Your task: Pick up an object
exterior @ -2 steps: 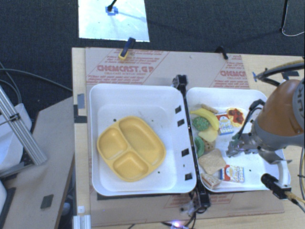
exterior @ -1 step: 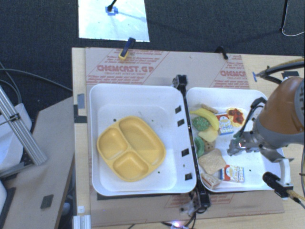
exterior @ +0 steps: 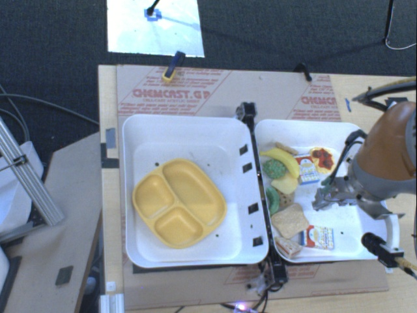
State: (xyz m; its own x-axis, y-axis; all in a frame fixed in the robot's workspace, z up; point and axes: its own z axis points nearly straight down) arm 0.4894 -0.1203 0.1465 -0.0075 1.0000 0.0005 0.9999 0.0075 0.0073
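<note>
Camera view | gripper (exterior: 324,197) over right bin (exterior: 348,250) (beside banana (exterior: 281,156))

A dark blue-black carpeted floor (exterior: 52,38) surrounds the pale wooden bench (exterior: 215,77). A shiny square metal sheet (exterior: 154,18) lies on it at the far side. At the left stands a slanted aluminium frame rail (exterior: 26,175), with grey cables (exterior: 45,106) nearby.

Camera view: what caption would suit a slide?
Robot arm reaches over the right bin of toy food; a yellow divided tray sits in the left bin.
</note>
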